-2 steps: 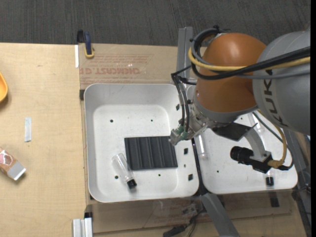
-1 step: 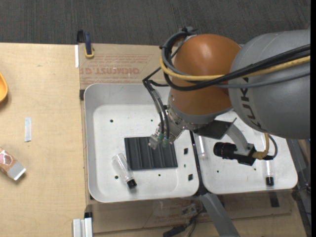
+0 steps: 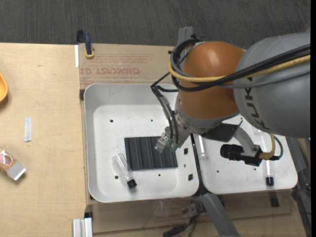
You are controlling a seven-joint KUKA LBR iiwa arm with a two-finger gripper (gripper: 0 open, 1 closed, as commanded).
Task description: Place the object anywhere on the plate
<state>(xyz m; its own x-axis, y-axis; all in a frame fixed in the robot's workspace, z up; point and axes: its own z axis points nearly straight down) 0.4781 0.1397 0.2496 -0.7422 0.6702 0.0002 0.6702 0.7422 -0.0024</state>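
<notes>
At the near edge of the left bin [image 3: 98, 132] lies a clear vial [image 3: 123, 170] with a black cap, just beside the dark ribbed plate [image 3: 145, 153]. Farther back, the gripper [image 3: 167, 143] hangs over the plate's right end, largely hidden beneath the orange wrist [image 3: 210, 78].

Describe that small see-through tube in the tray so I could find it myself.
Start at the left white bin. A ribbed black plate lies near its middle. Just off the plate's lower-left corner lies the clear tube, slanted, with a black cap at its lower end.
</notes>
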